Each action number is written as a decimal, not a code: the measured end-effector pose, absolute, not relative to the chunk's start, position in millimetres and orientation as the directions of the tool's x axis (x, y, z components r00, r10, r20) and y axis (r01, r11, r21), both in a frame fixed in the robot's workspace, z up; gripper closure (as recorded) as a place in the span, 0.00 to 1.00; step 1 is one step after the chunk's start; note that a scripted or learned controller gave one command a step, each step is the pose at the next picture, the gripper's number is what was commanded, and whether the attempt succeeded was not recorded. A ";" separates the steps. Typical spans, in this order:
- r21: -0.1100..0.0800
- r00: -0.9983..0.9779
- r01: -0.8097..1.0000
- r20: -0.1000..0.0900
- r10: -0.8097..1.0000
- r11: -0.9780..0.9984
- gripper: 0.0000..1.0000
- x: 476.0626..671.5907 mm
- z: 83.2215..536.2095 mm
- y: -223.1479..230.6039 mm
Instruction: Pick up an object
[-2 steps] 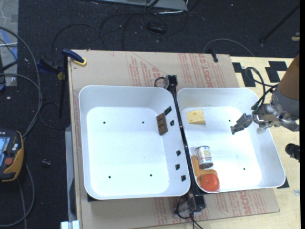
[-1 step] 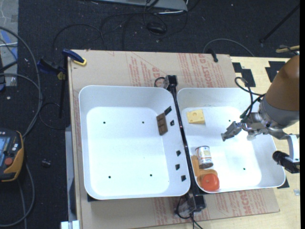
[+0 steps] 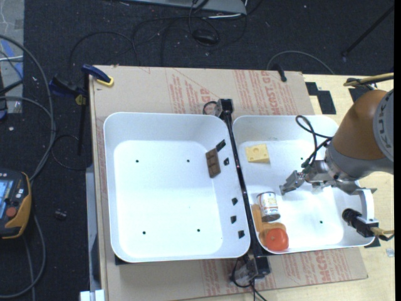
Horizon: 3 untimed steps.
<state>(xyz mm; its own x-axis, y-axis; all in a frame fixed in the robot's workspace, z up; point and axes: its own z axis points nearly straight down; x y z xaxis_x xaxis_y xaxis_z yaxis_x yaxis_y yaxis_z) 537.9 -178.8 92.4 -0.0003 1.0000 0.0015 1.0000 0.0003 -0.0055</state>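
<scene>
My gripper hangs over the right bin, reaching in from the right on the grey arm with its orange band. It stands open with nothing between its fingers. Just below and left of it stands a small silver can with a label. A red round fruit lies at the bin's front left corner, with an orange piece beside the can. A yellow cheese wedge lies toward the back left of this bin.
The left bin holds a brown chocolate-like bar against its right wall. A black divider strip runs between the bins. Cables and a yellow-blue clamp lie beyond the cardboard base.
</scene>
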 end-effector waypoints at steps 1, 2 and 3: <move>0.000 0.000 1.000 0.000 1.000 0.000 0.00 537.9 92.4 -178.6; 0.000 0.000 1.000 0.000 1.000 0.000 1.00 538.0 102.8 -178.6; 0.003 0.000 1.000 -0.001 1.000 0.000 1.00 540.3 144.8 -180.4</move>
